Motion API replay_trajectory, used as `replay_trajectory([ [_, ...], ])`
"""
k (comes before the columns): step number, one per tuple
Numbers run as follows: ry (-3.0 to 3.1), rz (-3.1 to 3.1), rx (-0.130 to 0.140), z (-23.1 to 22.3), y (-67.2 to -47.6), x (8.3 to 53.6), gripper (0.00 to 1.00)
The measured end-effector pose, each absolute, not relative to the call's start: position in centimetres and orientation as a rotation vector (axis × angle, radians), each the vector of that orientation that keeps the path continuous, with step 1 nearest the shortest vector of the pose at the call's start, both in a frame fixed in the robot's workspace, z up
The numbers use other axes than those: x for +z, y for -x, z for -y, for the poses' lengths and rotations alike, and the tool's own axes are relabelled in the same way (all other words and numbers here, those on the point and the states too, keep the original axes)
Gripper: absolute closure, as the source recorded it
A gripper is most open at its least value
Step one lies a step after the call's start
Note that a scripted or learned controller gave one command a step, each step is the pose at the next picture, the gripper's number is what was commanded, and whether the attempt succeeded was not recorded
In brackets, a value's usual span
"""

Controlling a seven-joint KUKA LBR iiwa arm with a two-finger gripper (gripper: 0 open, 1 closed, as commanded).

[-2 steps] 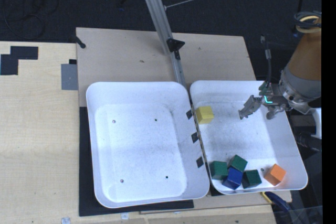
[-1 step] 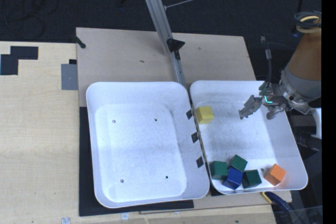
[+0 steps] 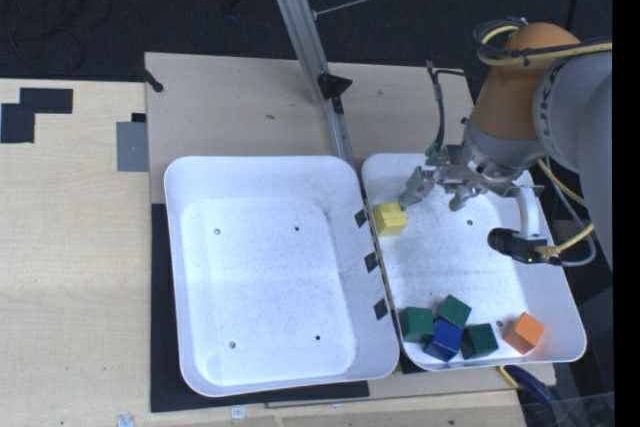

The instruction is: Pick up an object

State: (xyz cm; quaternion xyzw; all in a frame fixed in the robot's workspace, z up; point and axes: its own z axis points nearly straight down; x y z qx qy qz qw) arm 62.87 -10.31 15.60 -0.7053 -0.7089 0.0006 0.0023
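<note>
The arm (image 3: pixel 560 105) enters from the right and hangs over the upper part of the right bin (image 3: pixel 565 320), its orange band uppermost and the wrist pointing down. The pincer (image 3: pixel 440 187) sits low over the bin's upper left area, with its two fingers spread apart and nothing between them. One fingertip (image 3: pixel 413 192) points toward the left wall of the bin; the other (image 3: pixel 461 201) lies nearer the bin's middle. The yellow cube (image 3: pixel 390 218) rests on the bin floor against the left wall, just below and to the left of the nearer fingertip, close to it but apart. Five further blocks are grouped along the bin's lower edge: a green cube (image 3: pixel 417 322), a second green cube (image 3: pixel 455 309) tilted beside it, a blue cube (image 3: pixel 444 340) in front of these and touching them, a dark green cube (image 3: pixel 479 340) just to its right, and an orange cube (image 3: pixel 524 331) a little apart at the right corner. The left bin (image 3: pixel 190 185) stands beside the right one on the table (image 3: pixel 80 245), their walls touching. A metal rail (image 3: pixel 300 25) slants up from between the bins toward the top of the view.
</note>
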Motion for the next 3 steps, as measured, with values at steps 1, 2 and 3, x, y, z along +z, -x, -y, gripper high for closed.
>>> replay_trajectory([
  [1, 2.213, 2.224, -0.001, 4.2, -59.9, 19.2, 0.00],
  [2, 2.216, 2.220, 0.005, 4.6, -59.9, 20.0, 1.00],
  [3, 2.224, 2.209, 0.013, 10.2, -53.2, 16.1, 1.00],
])
